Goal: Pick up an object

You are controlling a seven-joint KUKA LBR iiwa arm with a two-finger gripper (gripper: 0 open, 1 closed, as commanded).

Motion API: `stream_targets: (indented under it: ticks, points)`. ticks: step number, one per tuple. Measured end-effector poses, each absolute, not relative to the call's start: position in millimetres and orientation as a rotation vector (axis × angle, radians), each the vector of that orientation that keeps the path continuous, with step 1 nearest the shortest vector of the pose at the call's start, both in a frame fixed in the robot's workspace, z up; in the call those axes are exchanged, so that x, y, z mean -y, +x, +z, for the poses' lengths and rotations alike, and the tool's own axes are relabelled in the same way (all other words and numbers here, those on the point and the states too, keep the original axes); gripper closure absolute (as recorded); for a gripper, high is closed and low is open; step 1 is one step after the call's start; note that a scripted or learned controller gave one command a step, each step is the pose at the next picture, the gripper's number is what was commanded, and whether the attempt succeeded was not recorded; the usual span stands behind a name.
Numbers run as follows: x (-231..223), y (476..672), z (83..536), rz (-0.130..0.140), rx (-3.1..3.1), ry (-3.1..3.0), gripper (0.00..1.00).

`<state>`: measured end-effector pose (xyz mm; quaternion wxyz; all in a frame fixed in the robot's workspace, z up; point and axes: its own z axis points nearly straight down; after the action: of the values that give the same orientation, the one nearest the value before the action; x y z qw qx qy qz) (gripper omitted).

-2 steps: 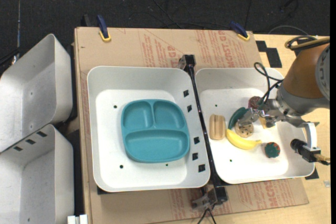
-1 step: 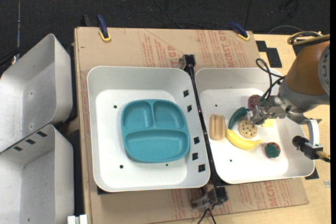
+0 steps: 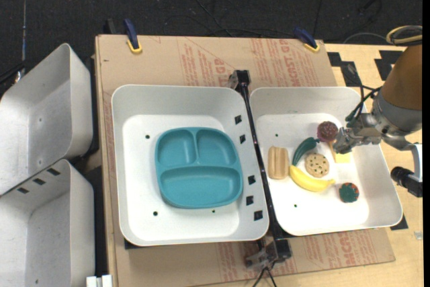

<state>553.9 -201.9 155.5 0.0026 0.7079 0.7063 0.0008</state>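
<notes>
The arm runs off your right edge. Its gripper covers part of a yellow piece; you cannot tell how the fingers stand or what that piece is.

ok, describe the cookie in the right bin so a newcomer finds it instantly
Start at the right-hand white bin. In its middle cluster, the cookie lies just above the banana, right of the tan bread piece. It is the one round, pale, dark-speckled disc.

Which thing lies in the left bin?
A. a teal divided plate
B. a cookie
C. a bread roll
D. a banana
A: the teal divided plate lies alone in the left bin, while the banana, cookie and bread roll lie in the right bin.
</notes>
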Motion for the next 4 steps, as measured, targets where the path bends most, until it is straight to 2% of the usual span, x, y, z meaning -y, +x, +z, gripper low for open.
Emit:
stream_targets:
  ticks: [1,2,3,4]
  points:
    - [203.3,564.8,213.9,0.005,-2.220,2.212,1.00]
    - [203.6,566.5,267.7,0.005,-2.221,2.212,1.00]
    - [158.4,568.9,269.5,0.003,-2.229,2.214,1.00]
    - [99.2,562.6,259.0,0.000,-2.232,2.214,1.00]
